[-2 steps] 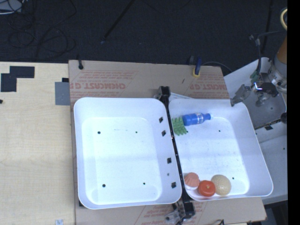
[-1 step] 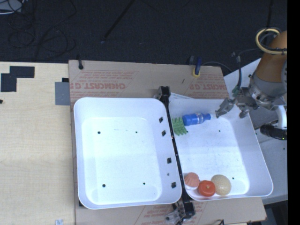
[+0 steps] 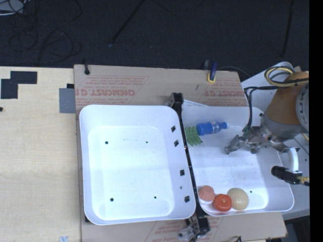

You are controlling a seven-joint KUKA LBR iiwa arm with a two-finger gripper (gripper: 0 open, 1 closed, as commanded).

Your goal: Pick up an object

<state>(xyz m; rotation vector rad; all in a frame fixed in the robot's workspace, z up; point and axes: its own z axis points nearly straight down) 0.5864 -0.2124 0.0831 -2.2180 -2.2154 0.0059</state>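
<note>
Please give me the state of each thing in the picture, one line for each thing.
Gripper: low over the right bin, fingers apart, holding nothing.
Blue bottle: lying on its side in the right bin.
Green piece: lying beside the bottle's base.
Tomato: at the near rim, between the pink thing and the beige ball.
Left bin: upright.

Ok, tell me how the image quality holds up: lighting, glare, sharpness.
Camera view: even overhead light, soft shadows. The white bins wash out pale, with little surface detail. The gripper is small and slightly soft; the blue bottle and red ball read clearly. The background above the bench is dark.
</note>
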